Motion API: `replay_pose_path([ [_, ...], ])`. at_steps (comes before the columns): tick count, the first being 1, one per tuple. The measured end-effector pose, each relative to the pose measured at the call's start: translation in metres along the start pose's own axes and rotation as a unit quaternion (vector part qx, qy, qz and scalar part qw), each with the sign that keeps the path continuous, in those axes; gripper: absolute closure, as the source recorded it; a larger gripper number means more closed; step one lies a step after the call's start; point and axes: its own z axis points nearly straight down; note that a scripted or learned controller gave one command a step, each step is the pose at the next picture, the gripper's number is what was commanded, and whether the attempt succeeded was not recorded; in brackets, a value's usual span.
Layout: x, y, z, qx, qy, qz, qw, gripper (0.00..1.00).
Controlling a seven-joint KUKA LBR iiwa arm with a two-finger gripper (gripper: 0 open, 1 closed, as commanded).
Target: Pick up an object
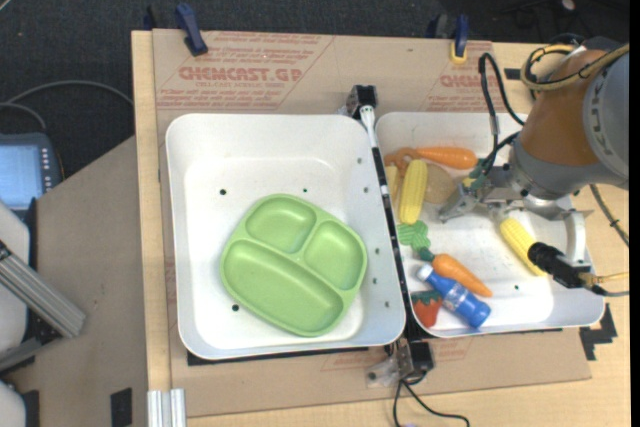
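My gripper (463, 196) hangs low over the middle of the right bin (560, 315), open, with only bare white floor showing between its fingers. Just left of it lies a yellow corn cob (412, 191). An orange carrot (442, 156) rests behind it near the bin's far wall. To the gripper's right and nearer the front sits a yellow piece with a dark end (520, 239). The grey arm with its orange band (560, 130) covers the bin's far right part.
Near the right bin's front lie a small green toy (412, 236), a second carrot (462, 274), a blue bottle (462, 301) and a red piece (427, 313). The left bin (200, 175) holds a green divided plate (295, 263). A black divider (385, 205) separates the bins.
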Motion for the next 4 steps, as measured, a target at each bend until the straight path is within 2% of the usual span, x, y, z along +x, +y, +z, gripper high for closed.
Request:
replay_pose_path([
  [1,0.012,0.011,0.0,-0.003,-0.001,-0.001,1.0,0.0],
  [2,0.02,0.102,0.0,-0.002,-0.001,-0.003,1.0,0.0],
  [3,0.033,0.076,0.0,0.0,0.0,0.0,1.0,0.0],
  [4,0.033,0.079,-0.014,-0.004,-0.001,-0.001,1.0,1.0],
])
